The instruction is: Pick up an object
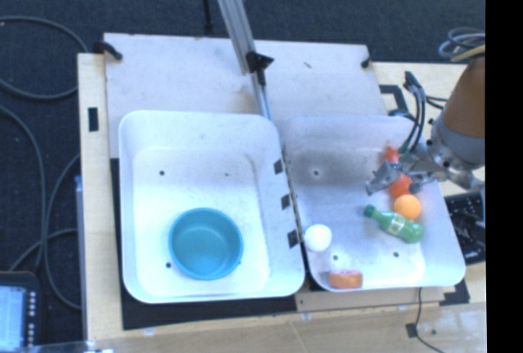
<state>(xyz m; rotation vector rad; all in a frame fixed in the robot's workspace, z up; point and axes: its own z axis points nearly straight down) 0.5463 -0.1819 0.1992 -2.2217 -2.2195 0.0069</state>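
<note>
An orange-red object lies in the right bin, near its right wall, directly at the gripper. Whether the object sits between the fingers cannot be told, nor whether they are spread. Just below lie an orange ball and a green bottle. A white ball and an orange piece lie at the front. The left bin holds 1 blue bowl.

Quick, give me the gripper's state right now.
Gripper: low in the right bin, beside the orange ball and green bottle; whether it is open, shut or holding anything cannot be told.
</note>
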